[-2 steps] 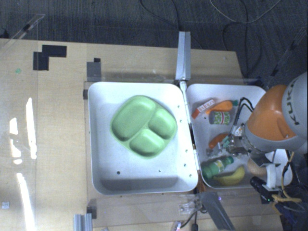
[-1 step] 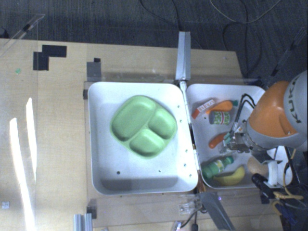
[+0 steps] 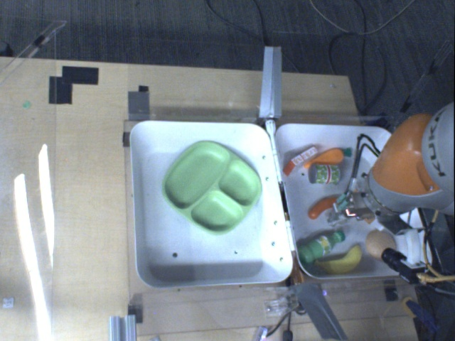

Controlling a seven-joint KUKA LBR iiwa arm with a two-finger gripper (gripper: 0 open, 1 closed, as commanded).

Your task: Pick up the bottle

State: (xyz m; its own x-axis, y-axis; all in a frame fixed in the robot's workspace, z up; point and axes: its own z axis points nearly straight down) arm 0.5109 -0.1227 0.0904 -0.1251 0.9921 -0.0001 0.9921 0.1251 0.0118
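Camera view shows the green bottle (image 3: 321,246) lying untouched in the right bin (image 3: 293,142), just beside a banana (image 3: 340,261), while the claw (image 3: 350,208) hovers just above it, its grip state impossible to tell, so lifting appears undone.

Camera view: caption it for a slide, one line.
Gripper hovers above the green bottle and banana in the right bin.

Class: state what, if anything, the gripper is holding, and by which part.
Cannot be told: the gripper hovers above the right bin; the green bottle lies apart from it.
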